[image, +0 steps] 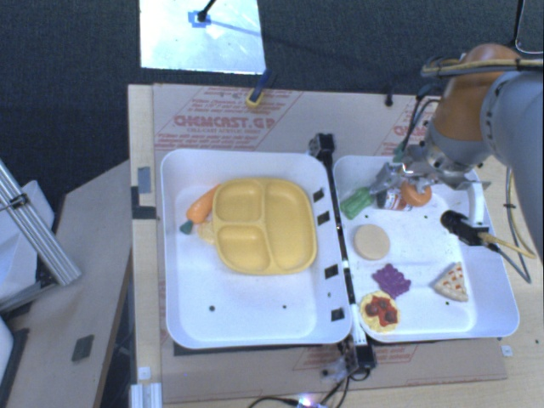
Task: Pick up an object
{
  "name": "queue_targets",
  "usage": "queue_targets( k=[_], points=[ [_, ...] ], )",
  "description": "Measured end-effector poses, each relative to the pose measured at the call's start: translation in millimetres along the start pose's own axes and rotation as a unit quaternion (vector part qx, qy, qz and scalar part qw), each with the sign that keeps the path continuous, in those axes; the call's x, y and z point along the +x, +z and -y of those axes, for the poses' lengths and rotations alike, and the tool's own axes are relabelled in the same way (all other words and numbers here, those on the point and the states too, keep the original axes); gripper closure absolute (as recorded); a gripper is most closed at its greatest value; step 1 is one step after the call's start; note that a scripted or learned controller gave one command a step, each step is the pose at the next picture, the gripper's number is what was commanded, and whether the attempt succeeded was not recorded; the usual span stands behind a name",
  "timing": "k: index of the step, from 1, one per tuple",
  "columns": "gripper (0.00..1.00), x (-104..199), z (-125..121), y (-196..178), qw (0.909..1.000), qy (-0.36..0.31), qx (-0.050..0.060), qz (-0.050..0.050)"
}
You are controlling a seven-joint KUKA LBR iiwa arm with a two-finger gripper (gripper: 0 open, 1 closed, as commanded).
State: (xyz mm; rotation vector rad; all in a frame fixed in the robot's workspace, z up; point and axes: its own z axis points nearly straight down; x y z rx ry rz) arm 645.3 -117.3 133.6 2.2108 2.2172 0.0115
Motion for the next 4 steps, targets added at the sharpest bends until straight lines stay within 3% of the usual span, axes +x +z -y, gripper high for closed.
queue_targets(
  k=[1, 2, 3, 4],
  points=[
    [1.00, 0, 1, -8, 1.0000, 0.000, 0.002, 0.000],
    [1.00, -1, -12, -62, 1.0000, -0.001, 0.003, -0.001],
    [1.00, -1, -14, -93, 1.0000, -0.001, 0.004, -0.001],
    [1.00, 36, 14, -95, 1.0000, -0.002, 0.006, -0.002]
  ],
)
